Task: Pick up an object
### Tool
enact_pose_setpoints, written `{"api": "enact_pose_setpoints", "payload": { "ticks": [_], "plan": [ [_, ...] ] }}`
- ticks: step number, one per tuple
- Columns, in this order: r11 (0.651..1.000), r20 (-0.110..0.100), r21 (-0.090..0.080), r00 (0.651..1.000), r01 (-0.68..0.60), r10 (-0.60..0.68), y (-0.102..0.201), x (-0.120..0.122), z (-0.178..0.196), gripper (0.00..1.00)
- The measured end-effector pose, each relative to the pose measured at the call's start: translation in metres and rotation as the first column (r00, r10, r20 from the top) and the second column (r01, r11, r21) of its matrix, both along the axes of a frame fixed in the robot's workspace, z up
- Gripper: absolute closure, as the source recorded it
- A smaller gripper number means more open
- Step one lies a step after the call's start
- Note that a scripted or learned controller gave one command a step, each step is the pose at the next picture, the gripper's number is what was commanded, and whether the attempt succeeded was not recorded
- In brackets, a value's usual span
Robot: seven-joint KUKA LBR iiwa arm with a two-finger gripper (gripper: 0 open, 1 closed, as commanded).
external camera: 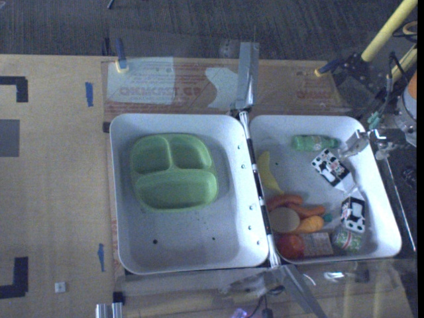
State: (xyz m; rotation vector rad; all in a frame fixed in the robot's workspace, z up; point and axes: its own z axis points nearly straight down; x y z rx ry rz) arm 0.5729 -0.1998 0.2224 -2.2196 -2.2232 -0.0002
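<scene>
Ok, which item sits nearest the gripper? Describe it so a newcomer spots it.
Look in the right bin, near its upper right corner. Just below the green bottle lies a small box tilted like a diamond; its black-and-white pattern sets it apart.

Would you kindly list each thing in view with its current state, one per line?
Green divided plate: flat in left bin, compartments bare.
Green bottle: on its side in right bin.
Banana: lying along the left wall.
Black-and-white carton: lying flat, beside the gripper.
Tomato: resting at the front corner.
</scene>
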Motion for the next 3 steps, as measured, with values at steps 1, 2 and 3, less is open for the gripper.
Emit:
{"api": "enact_pose_setpoints", "payload": {
  "ticks": [1, 2, 3],
  "plan": [
    [0.998, 0.001, 0.002, 0.998, 0.065, -0.065, -0.001, 0.013, -0.132, 0.00],
    [0.998, 0.006, -0.001, 0.998, 0.064, -0.064, -0.002, 0.015, -0.120, 1.00],
    [0.973, 0.002, -0.001, 0.973, 0.231, -0.231, 0.024, 0.012, 0.005, 1.00]
  ]
}}
